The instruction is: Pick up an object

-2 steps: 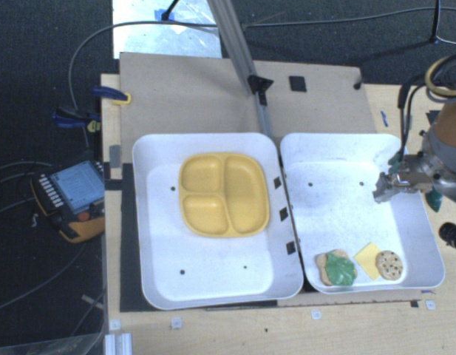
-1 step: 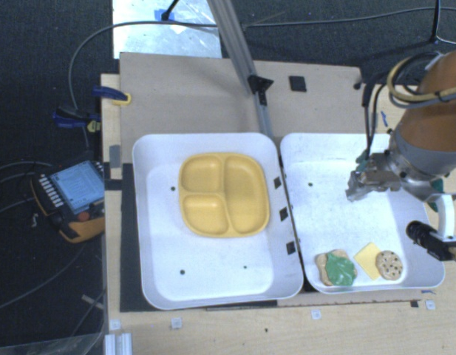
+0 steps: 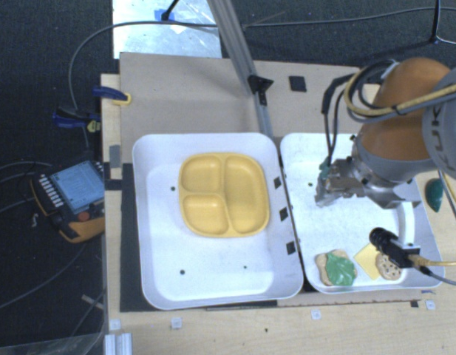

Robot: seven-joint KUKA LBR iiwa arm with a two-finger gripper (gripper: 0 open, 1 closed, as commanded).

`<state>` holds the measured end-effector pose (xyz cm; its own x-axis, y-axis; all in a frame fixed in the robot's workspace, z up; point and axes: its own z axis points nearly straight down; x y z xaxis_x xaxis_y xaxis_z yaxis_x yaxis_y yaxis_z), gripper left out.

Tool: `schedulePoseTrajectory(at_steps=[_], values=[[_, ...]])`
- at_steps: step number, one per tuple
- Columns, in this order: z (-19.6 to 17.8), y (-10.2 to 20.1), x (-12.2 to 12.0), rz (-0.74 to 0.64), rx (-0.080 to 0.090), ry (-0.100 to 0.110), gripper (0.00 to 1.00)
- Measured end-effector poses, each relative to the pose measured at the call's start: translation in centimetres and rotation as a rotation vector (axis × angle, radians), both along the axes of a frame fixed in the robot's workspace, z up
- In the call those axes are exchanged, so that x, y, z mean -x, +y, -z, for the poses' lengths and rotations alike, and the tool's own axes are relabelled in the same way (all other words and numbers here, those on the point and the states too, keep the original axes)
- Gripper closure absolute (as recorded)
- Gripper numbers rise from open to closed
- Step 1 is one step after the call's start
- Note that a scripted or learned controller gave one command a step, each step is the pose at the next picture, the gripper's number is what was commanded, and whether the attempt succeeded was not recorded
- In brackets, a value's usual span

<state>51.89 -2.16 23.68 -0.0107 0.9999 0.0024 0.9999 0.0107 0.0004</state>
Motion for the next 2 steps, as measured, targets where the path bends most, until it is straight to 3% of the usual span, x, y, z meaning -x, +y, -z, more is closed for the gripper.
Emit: schedulePoseTrajectory(at_steps=[2], values=[[-0.5,11.3,1.3,-0.001,0.000,0.000,1.00]])
